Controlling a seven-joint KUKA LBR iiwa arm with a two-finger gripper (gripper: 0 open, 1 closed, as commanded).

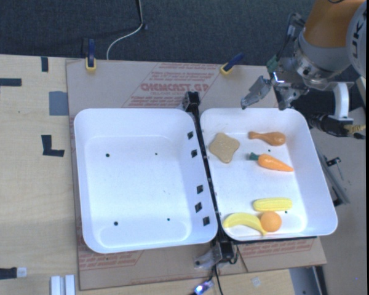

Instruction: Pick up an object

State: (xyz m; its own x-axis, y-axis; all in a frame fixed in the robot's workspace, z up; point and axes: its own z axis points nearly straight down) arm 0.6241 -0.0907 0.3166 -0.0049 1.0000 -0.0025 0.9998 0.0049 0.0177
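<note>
My tool (269,94) hangs up high over the far edge of the right bin (317,165). Its two fingers are spread apart, and there is nothing between them. So I have not picked up anything yet. The job is only at its start.

All the toy food lies in the right bin. There is a chicken leg (268,137) close to the far side, and it is the thing nearest to my tool. Just under it lies a carrot (273,162) with a little green top. To the side of them, near the wall between the bins, sits a tan slice of bread (224,147). Down at the near end are a corn cob (272,204), a yellow banana (243,222) and an orange ball (270,222). The ball touches the banana, and the corn is just beside them.

The left bin (135,183) is bare white inside. Both bins sit on a brown board (166,88) on the desk.

What is left is almost all of it. I think I must pick one thing, go down over it, close my fingers on it, and lift. The chicken leg or the bread look easy to me, since each lies apart from the others. The banana and ball could be hard, as they are pressed together.
</note>
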